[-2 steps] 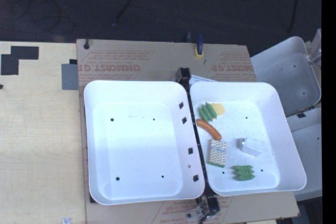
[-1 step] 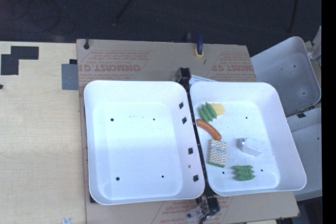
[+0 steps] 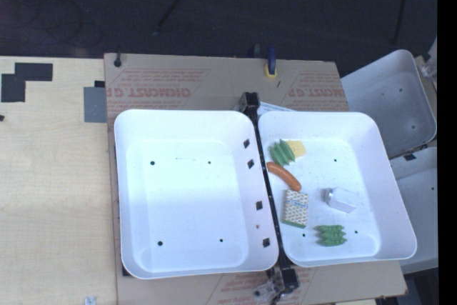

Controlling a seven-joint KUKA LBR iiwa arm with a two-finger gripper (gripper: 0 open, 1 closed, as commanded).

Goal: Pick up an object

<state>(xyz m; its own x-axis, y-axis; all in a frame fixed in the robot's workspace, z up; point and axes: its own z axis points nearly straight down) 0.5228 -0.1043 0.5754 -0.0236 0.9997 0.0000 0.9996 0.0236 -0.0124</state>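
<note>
1. Desk (image 3: 50,189): a light wooden surface carries a brown cardboard sheet (image 3: 214,86), on which two shallow white bins sit side by side, touching along a row of black clips (image 3: 258,186).
2. Left bin (image 3: 136,153): white floor with four small dark holes.
3. Right bin (image 3: 364,146): holds all the loose objects, grouped in its left and lower half.
4. Green pod piece (image 3: 281,152): lies near the bin's upper left, touching a small yellow block (image 3: 296,148) just to its right.
5. Orange sausage-shaped object (image 3: 283,176): lies diagonally just below the green pod piece.
6. Patterned rectangular packet (image 3: 295,208): lies below the orange object, close to the bin's left wall.
7. Grey block (image 3: 338,199): lies to the right of the packet, apart from it.
8. Second green pod piece (image 3: 330,235): lies near the bin's lower edge, below the grey block.
9. Pincer: its state cannot be told from this view.
</note>
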